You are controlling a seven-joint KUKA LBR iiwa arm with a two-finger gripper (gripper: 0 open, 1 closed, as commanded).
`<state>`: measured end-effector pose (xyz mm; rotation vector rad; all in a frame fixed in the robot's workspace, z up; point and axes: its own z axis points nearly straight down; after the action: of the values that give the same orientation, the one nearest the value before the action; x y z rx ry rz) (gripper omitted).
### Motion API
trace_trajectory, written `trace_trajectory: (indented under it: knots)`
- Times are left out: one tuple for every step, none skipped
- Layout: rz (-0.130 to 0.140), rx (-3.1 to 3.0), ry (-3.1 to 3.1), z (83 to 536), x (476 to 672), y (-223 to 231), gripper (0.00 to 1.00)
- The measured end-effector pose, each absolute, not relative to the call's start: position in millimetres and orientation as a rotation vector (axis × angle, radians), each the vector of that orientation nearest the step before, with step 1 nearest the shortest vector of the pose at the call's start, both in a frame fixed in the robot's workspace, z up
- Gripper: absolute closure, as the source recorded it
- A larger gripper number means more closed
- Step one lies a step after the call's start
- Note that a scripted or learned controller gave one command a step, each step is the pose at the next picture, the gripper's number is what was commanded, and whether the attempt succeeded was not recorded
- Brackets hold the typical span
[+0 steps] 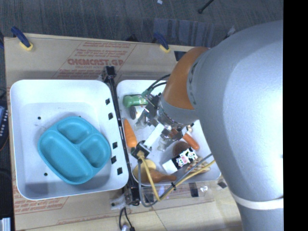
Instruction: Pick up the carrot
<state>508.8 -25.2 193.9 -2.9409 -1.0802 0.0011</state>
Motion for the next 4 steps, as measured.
trace_trajectory:
  knots:
    - [0.012,-2.998,-0.917,191,534.2,-53,0.00]
    - [0.024,-3.015,-0.850,130,558.9,-97,0.00]
    - [0.011,-2.885,-1.219,191,475.5,-54,0.00]
    - [0.011,-2.954,-1.053,191,488.1,-41,0.00]
